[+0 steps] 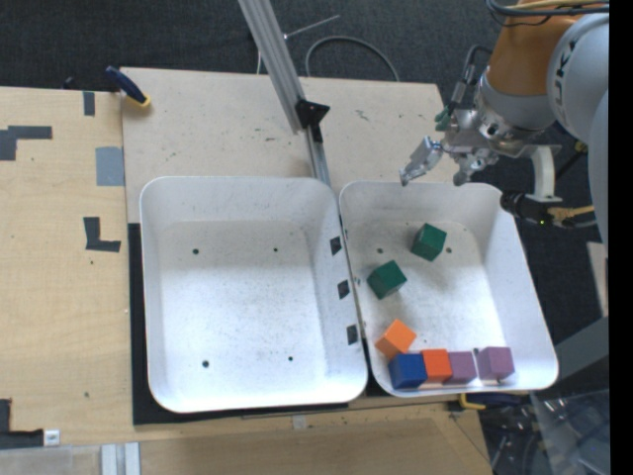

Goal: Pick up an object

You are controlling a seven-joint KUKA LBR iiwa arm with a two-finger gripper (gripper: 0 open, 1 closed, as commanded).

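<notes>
Blocks lie scattered in the right bin (514, 255), the one nearer the arm, and none of them is in the gripper (437, 168). That gripper hangs above the bin's far rim, near its upper edge in the camera view, with its two fingers (417, 163) spread apart and nothing between them. The grey arm (584, 57) with its orange band (529, 43) reaches in from the right, wrist tilted toward the bins. Nearest below the gripper sits a dark green cube (429, 241), tilted on the bin floor, clearly apart from the fingertips. A second green cube (387, 278) rests a little lower and to the left, close to the wall shared with the other bin. Toward the near edge, an orange cube (397, 337) sits just above a row of blocks packed along the front wall: a blue cube (406, 370), a small orange block (437, 365), a light purple block (462, 366) and a purple cube (496, 362), the first three touching side by side. The left bin (158, 265) shows only its speckled white floor. A slanted metal rail (272, 43) crosses the bench behind the bins, and a blue and yellow clamp (129, 85) lies at the far left of the bench top.
</notes>
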